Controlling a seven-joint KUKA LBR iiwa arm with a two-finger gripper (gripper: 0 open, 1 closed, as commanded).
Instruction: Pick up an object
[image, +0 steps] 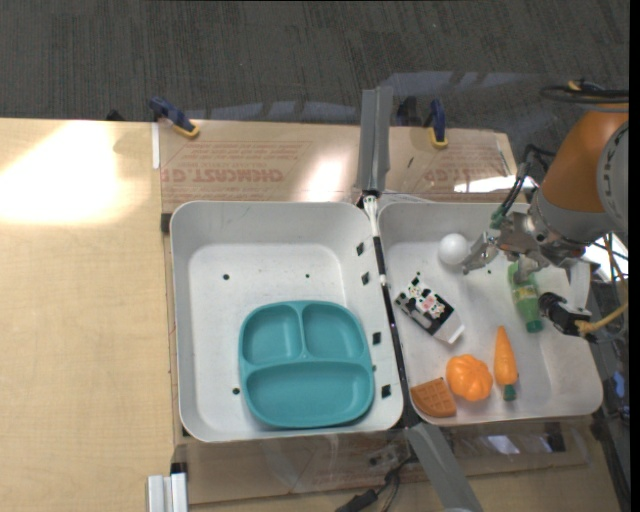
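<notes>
Gripper (487, 250) of the single arm: we are seeing it hanging low over the far part of the right bin (570, 400), but we cannot tell from this slanted view how it is set. Nothing is visibly being carried. Just beside it, toward the bins' shared wall, a white ball (454, 246) is lying; just on its other side a green bottle (524, 293) is resting on the bin floor. Moving outward, we are finding a black-and-white patterned block (427, 307) near the divider, then an orange pumpkin-like toy (468, 377), a carrot (505, 361) and a waffle-like wedge (433, 397) along the near edge. Across the divider, a teal divided plate (305, 362) is sitting in the left bin (200, 300) on the counter (70, 300). We are judging the pick as not yet made; closing on and lifting an object are remaining.
</notes>
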